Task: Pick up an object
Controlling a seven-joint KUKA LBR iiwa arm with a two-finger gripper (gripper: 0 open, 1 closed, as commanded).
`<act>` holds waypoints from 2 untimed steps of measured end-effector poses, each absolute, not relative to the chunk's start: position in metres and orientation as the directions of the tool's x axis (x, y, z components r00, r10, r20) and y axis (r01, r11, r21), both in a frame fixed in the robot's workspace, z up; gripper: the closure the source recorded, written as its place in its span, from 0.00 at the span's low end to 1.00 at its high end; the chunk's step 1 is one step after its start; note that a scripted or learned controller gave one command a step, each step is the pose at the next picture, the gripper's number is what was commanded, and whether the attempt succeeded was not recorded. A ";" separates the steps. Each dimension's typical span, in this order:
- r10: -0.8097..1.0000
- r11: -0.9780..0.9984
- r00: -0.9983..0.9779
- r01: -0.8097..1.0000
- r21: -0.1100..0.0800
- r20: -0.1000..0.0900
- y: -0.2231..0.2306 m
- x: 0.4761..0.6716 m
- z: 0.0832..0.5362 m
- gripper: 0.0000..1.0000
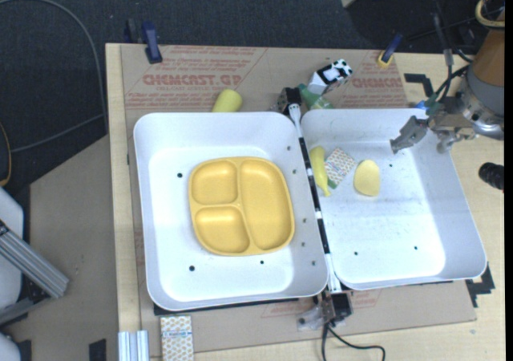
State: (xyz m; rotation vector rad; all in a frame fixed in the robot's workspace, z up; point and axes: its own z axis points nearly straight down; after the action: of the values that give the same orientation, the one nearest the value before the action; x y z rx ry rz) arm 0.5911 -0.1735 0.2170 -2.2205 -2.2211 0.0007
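Starting at the bottom of the frame: a small patterned packet lies on the bench below the left bin, off the working area. Left bin holds a yellow divided plate, three compartments, sitting flat mid-bin, nothing on it. Right bin has the candidates, all in its upper-left part: a pale yellow egg-shaped object, a patterned square packet just left of it, and a yellow banana-like piece lying along the bin's left wall, touching or nearly touching the packet. Lower half of the right bin is bare. Gripper is at the upper right of the frame, over the right bin's top-right area, near the rim, well apart from the egg-shaped object and the rest. Can't tell finger state at this resolution; nothing visible between them, so no grasp. Further up, outside the bins: a yellow cylinder on the cardboard above the left bin and a black-and-white toy near the gap between the bins. Progress estimate: pick not done, no object lifted or contacted. What's left: move across to a target, descend, close, lift. Egg-shaped object looks like the most isolated pick.
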 end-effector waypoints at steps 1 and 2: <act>1.000 0.001 -0.001 1.000 -0.003 0.002 -0.130 0.623 0.119 0.00; 1.000 0.000 0.000 1.000 0.008 0.001 -0.131 0.610 0.089 0.00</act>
State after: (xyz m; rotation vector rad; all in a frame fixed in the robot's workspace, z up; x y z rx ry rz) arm 0.6100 -0.1312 0.0892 -2.2251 -2.2254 -0.0096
